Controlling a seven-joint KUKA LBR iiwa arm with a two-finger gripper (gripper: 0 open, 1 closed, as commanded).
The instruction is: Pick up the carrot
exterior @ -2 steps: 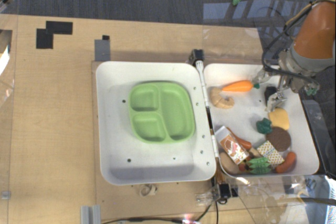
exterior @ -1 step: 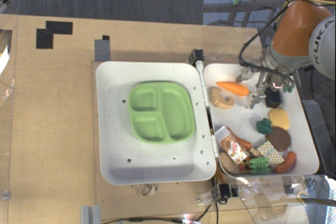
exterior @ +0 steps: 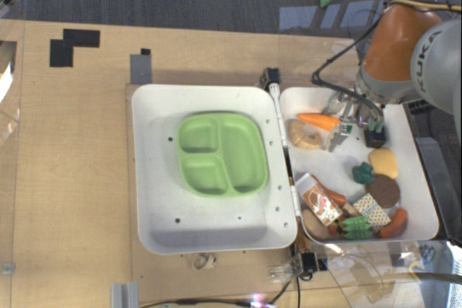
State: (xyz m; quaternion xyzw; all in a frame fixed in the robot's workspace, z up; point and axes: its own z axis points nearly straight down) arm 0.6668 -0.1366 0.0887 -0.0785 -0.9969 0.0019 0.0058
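At the near edge of the right bin (exterior: 426,177) lies a heap of toy food: a small printed box (exterior: 320,204), a green leafy piece (exterior: 356,226), an orange-red sausage (exterior: 393,222) and a brown round patty (exterior: 382,190). Just beyond them sit a dark green piece (exterior: 362,172) and a yellow one (exterior: 384,162). In the left bin (exterior: 155,155) rests a green divided plate (exterior: 220,154). Farther back in the right bin, the carrot (exterior: 318,121) lies just above a tan bread-like piece (exterior: 305,135). The gripper (exterior: 343,125) hangs at the carrot's thick right end, touching or nearly so; whether it is released or clenched I cannot tell.
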